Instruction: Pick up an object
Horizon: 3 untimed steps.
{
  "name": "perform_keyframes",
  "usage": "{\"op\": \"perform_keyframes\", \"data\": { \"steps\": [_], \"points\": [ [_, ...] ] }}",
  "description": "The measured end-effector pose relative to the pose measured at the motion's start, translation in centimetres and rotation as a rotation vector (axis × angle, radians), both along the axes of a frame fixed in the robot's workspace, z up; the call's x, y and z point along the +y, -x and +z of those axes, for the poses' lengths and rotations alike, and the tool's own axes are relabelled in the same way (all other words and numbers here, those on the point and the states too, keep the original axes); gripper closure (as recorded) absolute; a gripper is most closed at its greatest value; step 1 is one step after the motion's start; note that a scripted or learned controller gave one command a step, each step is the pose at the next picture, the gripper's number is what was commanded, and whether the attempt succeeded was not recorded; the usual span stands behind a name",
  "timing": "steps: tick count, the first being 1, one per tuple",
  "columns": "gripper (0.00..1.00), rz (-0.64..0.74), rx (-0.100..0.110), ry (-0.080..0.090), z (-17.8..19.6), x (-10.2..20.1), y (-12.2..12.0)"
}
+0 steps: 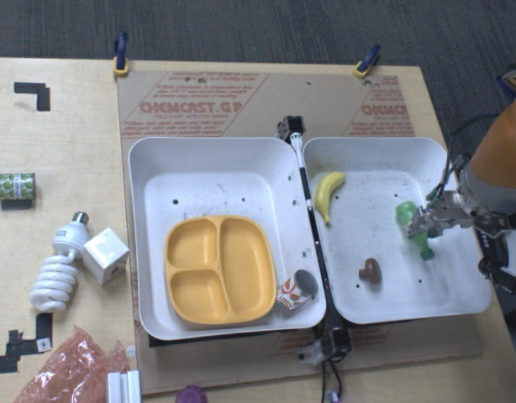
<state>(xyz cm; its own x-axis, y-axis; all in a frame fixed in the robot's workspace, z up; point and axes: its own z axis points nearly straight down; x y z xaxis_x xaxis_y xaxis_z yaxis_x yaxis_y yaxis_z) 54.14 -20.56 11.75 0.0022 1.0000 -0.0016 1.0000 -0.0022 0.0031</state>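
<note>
In the right bin [460,296] lie a yellow banana [328,193] near the far left corner, a small brown object [371,270] toward the front, and a green object [407,215] at the right side. My gripper [429,224] hangs over the green object's right part, and a teal bit of that object [426,253] pokes out just below the gripper. The grey arm with its orange band [503,149] comes in from the right edge.
The left bin [149,191] holds a yellow three-compartment tray [219,269] and a small patterned cup [297,290] on its side at the front right corner. Left of the bins the bench carries a spiral light bulb [58,267], a white cube [106,254] and a green can [16,187].
</note>
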Motion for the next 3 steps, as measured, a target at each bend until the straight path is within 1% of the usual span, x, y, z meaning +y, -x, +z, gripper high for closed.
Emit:
{"op": "perform_keyframes", "data": {
  "steps": [1, 2, 3],
  "points": [
    [1.00, 0.002, 0.002, -0.001, 7.8, 5.2, 4.3],
    [1.00, 0.003, 0.003, -0.002, 9.8, 7.8, 6.3],
    [1.00, 0.003, 0.002, -0.002, 9.5, 13.7, 6.3]
  ]
}}
